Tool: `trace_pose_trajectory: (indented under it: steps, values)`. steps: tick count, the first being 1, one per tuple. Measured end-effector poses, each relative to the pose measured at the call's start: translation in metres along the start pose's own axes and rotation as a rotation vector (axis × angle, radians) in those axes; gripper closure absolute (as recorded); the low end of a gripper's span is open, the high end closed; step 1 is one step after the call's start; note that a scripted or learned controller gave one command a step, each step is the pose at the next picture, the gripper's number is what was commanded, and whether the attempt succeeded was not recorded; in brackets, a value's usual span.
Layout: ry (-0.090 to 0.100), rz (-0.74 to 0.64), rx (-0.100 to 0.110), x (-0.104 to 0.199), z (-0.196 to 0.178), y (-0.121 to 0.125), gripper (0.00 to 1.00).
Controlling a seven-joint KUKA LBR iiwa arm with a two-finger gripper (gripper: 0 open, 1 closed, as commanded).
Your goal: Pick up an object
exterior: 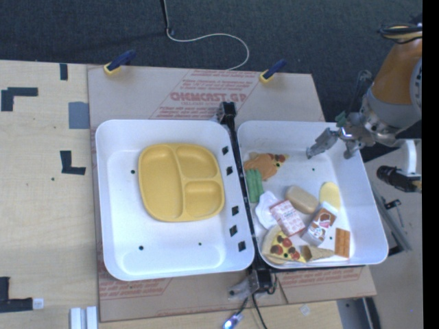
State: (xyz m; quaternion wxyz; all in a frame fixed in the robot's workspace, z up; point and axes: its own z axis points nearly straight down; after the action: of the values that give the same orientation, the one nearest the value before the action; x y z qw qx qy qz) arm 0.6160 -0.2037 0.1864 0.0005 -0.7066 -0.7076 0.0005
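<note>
The toy food sits in a heap in the right bin (pixel 357 184): a pizza slice (pixel 285 247) at the near edge, a small pink packet (pixel 288 216) above it, a tan roll (pixel 302 199), a yellow banana shape (pixel 330 195), a green stick (pixel 254 185) and an orange cookie (pixel 264 164) by the middle wall. The left bin (pixel 116 204) holds a yellow plate (pixel 182 181). To do this well, I think I should pick one piece that sits a bit apart, like the orange cookie, come straight down over it, and close slowly. My jaws (pixel 333 142) hang over the far part of the right bin, spread open wide, holding nothing and touching nothing.
</note>
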Motion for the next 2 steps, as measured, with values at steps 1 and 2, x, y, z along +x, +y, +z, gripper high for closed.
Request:
trace_pose_trajectory:
  steps: [1, 2]
  values:
    - [-0.001, -0.006, -0.016, 0.0632, -0.1555, -0.0355, 0.0]
    - [-0.001, -0.002, -0.001, 0.06, -0.1548, -0.0362, 1.0]
